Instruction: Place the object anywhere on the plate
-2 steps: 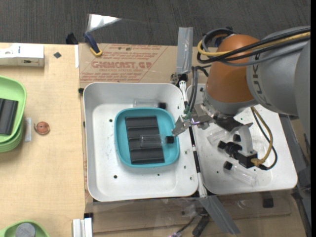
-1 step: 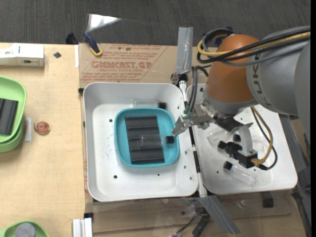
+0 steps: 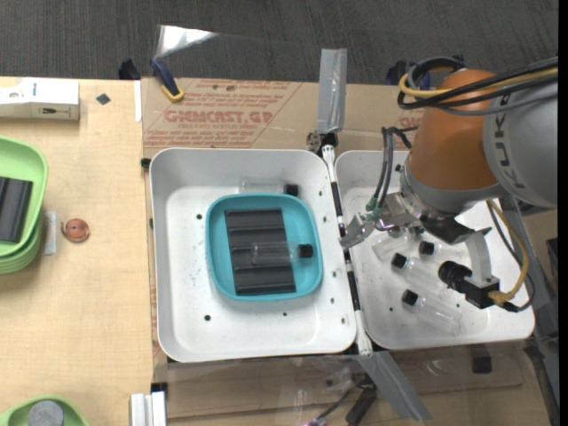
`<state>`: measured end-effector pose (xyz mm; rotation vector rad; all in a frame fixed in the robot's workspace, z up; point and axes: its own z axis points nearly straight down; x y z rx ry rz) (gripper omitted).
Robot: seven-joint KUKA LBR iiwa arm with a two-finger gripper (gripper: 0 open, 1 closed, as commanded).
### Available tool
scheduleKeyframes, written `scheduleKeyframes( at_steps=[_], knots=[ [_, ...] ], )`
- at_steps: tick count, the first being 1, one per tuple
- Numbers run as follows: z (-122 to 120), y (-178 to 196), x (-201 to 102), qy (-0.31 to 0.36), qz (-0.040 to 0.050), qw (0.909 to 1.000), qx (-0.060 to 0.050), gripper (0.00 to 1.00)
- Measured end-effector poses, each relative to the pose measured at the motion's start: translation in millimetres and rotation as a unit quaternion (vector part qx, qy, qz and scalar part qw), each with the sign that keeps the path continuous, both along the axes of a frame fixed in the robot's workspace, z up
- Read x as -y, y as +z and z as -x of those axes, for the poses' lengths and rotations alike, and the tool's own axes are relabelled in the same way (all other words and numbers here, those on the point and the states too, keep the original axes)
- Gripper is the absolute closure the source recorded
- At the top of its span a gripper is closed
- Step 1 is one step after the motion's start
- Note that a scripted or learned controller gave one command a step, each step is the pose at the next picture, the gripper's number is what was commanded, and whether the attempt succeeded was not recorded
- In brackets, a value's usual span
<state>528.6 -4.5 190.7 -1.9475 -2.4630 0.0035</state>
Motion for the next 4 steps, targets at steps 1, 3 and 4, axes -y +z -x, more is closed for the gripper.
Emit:
scheduleKeyframes(
  at_steps=[1,3,4],
  knots=[
    [-24.3,-0.1,58.0,-0.031,0.0004,0.9995,0.0,0.0],
    [7.5,-86.9,211.6,0.038,0.0018,0.9992,0.015,0.0],
    [50.4,-16.1,217.5,0.025,-0.0002,0.9997,0.002,0.0]
  ],
)
